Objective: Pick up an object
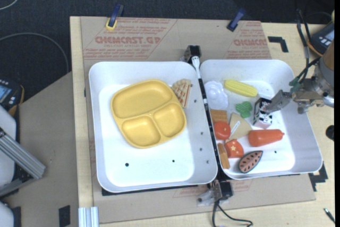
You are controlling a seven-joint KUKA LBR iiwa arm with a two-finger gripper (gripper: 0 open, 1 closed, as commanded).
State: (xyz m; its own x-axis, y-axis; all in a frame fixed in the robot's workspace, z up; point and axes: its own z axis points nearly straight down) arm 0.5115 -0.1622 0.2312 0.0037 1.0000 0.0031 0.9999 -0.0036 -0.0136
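Here, a robot arm reaches from the right into the right-hand of two white bins on a table.

The gripper (263, 112) hangs low over the right bin (303, 138), just above an orange carrot (265, 137); whether its fingers are parted or closed is too blurred to tell. Crowded around it lie a green piece (244, 109), a corn cob (240, 87), a clear cup (216, 94), a tomato (222, 129) and a dark speckled oval (250, 161). The left bin (154, 167) holds a yellow divided plate (148, 112) and a waffle wedge (182, 91). Brown cardboard (159, 37) covers the table; dark carpet lies beyond.
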